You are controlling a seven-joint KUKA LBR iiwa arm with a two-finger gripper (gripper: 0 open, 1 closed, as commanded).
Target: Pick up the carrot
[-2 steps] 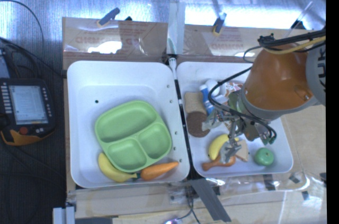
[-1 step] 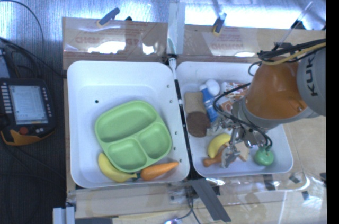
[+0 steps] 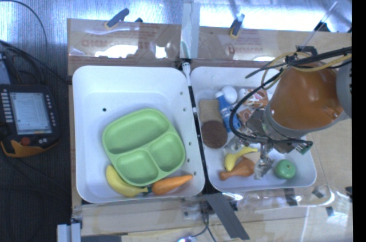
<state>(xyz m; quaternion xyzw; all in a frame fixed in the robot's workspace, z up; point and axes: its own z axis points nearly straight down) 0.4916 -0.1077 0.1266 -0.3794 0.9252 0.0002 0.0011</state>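
Note:
The orange carrot [image 3: 172,183] lies in the left bin [image 3: 91,121] at its front edge, just right of a yellow banana [image 3: 122,183] and below the green divided plate [image 3: 145,146]. My gripper [image 3: 264,166] hangs over the right bin [image 3: 217,181], far to the right of the carrot. It points down between a brown chicken drumstick [image 3: 240,169] and a green apple [image 3: 285,169]. The arm's orange band [image 3: 306,95] covers much of the right bin's back right.
The right bin also holds a brown round cookie [image 3: 214,134], a small yellow banana [image 3: 239,155], a blue and white bottle [image 3: 227,99] and a printed packet [image 3: 253,109]. Black cables [image 3: 269,78] loop off the wrist. A handheld control pendant [image 3: 28,115] lies left of the bench.

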